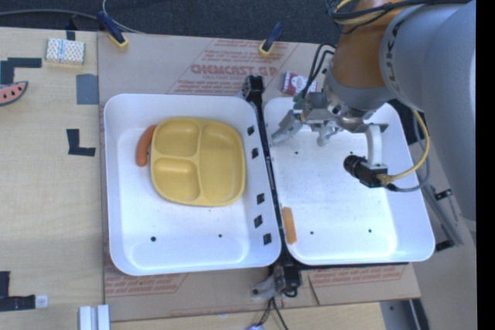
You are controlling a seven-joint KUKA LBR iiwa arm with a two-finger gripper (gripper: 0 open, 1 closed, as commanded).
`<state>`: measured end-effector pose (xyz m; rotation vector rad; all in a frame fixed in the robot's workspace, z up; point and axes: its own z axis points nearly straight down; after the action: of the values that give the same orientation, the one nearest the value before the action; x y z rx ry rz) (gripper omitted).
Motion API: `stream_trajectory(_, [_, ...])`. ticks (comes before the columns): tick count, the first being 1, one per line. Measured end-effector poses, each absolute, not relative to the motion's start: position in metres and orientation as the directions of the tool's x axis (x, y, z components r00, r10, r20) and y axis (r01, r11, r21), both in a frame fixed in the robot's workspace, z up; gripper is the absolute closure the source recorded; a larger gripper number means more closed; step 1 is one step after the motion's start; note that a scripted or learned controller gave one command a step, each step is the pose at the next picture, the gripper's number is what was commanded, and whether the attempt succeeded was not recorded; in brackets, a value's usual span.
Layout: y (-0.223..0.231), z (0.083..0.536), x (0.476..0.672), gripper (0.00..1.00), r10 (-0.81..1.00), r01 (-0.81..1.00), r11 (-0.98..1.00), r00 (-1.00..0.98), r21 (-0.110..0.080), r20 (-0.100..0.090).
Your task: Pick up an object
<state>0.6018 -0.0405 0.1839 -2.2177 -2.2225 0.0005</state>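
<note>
In the left bin lies a yellow divided plate, and an orange sausage-shaped piece is tucked against its left edge. A small orange stick rests in the right bin, close to the divider at the front left. My gripper hangs over the back left part of the right bin. It is open, its fingers spread apart, with nothing between them. The orange stick is well in front of it.
A small pink and white packet lies just behind the right bin. Blue and yellow clamps hold the cardboard at the back. A sponge and a watermelon-slice toy sit far left. A black cable plug hangs over the right bin.
</note>
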Motion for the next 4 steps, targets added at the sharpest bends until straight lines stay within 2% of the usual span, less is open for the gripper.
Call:
stream_trajectory(1, [-0.019,0.184,0.668,0.00,1.000,1.000,0.002,-0.002,-0.001,0.000])
stream_trajectory(2, [-0.019,0.194,0.668,1.00,1.000,1.000,0.003,-0.003,-0.002,-0.002])
stream_trajectory(3, [-0.019,0.193,0.668,0.00,1.000,1.000,0.003,-0.003,-0.002,-0.003])
stream_trajectory(4, [-0.019,0.203,0.668,1.00,1.000,1.000,0.003,-0.003,-0.002,-0.004])
